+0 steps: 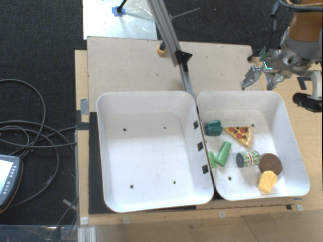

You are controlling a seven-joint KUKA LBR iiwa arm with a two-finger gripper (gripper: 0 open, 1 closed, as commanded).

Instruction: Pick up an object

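Above the far right corner of the right bin point(290, 116), the gripper point(261, 79) is held over the bench point(212, 69), outside the bin's rim, with its fingers point(250, 78) spread apart and nothing between them. All candidate objects are gathered in the right bin, toward the viewer and to the left of the fingers as seen from the camera. Nearest is judged to be the pizza slice point(239, 133), laid flat with its point directed toward the near right; just left of it a dark green piece point(212, 128) is seen against the dividing wall. Further forward a light green cylinder point(222, 152) is laid with its long axis slanted from far right to near left, beside a small can point(248, 159) on its side, a brown disc point(271, 163) and a yellow piece point(267, 181). The left bin point(108, 105) lies well apart from the arm. A move inward over the rim and a descent are judged necessary before any grasp.
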